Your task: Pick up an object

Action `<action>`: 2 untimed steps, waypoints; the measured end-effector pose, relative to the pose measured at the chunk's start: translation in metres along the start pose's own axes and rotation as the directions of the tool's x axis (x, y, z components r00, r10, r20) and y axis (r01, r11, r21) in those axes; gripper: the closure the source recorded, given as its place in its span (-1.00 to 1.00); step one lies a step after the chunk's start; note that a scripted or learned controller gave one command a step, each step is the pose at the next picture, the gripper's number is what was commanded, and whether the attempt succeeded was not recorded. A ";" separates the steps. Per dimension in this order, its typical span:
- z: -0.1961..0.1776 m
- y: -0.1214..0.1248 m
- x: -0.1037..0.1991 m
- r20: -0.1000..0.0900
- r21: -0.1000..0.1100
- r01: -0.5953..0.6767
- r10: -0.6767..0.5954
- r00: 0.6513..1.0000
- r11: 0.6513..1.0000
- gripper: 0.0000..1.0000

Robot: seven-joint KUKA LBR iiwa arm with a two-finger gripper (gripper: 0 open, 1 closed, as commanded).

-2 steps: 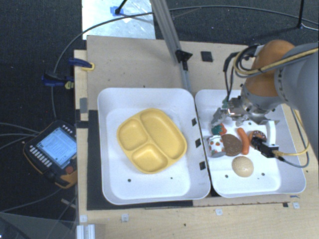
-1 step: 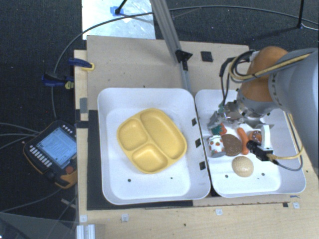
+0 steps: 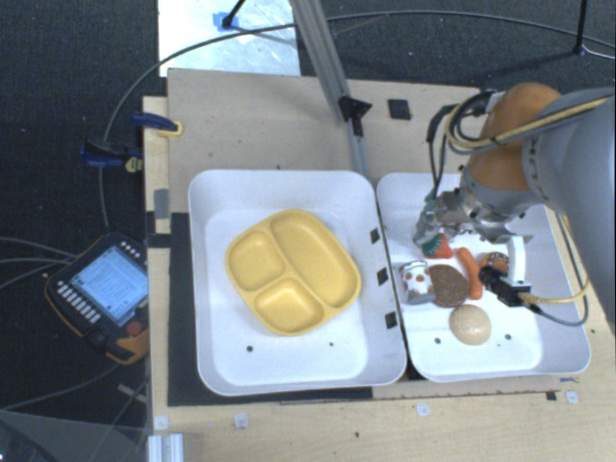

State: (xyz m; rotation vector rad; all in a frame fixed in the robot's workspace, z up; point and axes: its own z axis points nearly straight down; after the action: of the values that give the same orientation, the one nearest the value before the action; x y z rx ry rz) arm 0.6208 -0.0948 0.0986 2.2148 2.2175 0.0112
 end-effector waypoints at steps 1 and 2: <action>-0.044 0.002 0.001 0.000 0.005 0.003 -0.003 1.000 1.000 1.00; -0.107 0.005 0.007 0.000 0.002 0.004 -0.004 1.000 1.000 1.00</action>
State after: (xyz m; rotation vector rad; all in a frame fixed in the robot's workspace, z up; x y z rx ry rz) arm 0.6246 -0.0876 0.2053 2.2110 2.2229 0.0087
